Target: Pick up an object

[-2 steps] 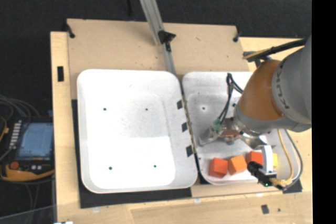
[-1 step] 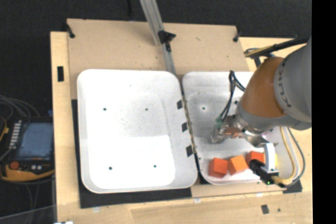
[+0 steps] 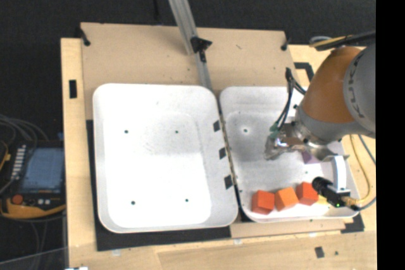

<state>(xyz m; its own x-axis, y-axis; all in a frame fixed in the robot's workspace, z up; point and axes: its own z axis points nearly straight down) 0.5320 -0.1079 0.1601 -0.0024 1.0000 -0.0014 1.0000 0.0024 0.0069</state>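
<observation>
Gripper [image 3: 276, 150] hangs mid right bin [image 3: 250, 107]; finger state: you cannot tell. Three orange blocks [image 3: 285, 198] sit near edge. Shift nearer, centre on one block before descending.

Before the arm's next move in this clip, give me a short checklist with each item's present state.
1. Blocks to pick: ok, three orange blocks lie in a row by the right bin's near edge.
2. Gripper over the right bin: ok.
3. Gripper above a block: not ok, it sits over bare floor, away from the row.
4. Block in the gripper: cannot tell.
5. Purple thing beside the wrist: cannot tell what it is.
</observation>
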